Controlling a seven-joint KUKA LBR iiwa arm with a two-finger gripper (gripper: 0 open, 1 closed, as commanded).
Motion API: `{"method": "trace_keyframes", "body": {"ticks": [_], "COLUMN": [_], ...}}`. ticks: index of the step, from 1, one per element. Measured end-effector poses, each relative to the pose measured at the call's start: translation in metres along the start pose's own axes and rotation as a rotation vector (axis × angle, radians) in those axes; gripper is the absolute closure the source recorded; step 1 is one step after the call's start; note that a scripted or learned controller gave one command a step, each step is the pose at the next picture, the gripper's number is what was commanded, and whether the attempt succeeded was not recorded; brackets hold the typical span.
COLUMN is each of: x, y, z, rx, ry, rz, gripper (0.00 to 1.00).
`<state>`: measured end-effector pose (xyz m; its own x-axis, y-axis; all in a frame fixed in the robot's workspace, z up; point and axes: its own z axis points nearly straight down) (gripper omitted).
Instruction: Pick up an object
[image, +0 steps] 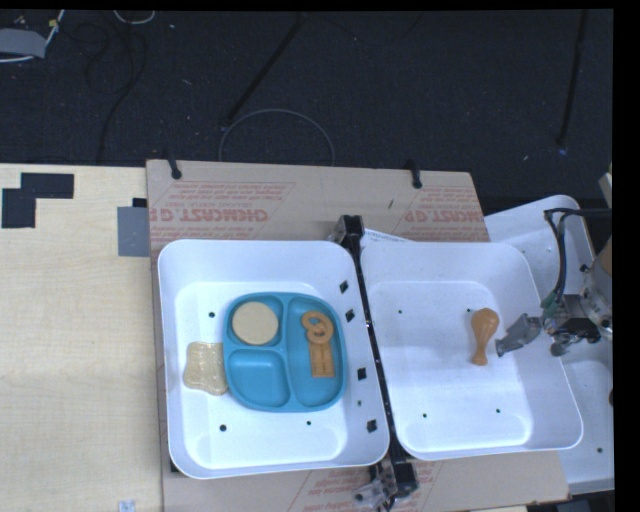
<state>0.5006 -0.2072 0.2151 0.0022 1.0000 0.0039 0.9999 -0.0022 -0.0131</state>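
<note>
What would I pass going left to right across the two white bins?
Pale yellow sponge-like piece → blue divided plate → round tan disc → wooden key → black divider clips → wooden pestle-shaped piece → gripper.

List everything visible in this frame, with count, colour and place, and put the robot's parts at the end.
white bins: 2, white, side by side on the bench, left and right of a black divider.
blue tray: 1, blue, three compartments, in the left bin.
round disc: 1, tan, in the tray's upper-left compartment.
key-shaped piece: 1, tan-orange, in the tray's right compartment.
pale block: 1, cream, in the left bin against the tray's left edge.
wooden peg: 1, tan, round head, in the right bin toward its right side.
cardboard sheet: 1, brown with red print, under the bins.
gripper: 1, grey, at the right bin's right edge, just right of the wooden peg; jaws too unclear to judge.
</note>
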Motion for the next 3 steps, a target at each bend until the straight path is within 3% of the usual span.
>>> {"method": "trace_keyframes", "body": {"ticks": [1, 3], "x": [0.000, 0.013], "y": [0.002, 0.002], "z": [-0.005, 0.112], "rx": [-0.010, -0.005], "ry": [-0.002, 0.000], "rz": [-0.002, -0.001], "gripper": [0.00, 0.00]}}
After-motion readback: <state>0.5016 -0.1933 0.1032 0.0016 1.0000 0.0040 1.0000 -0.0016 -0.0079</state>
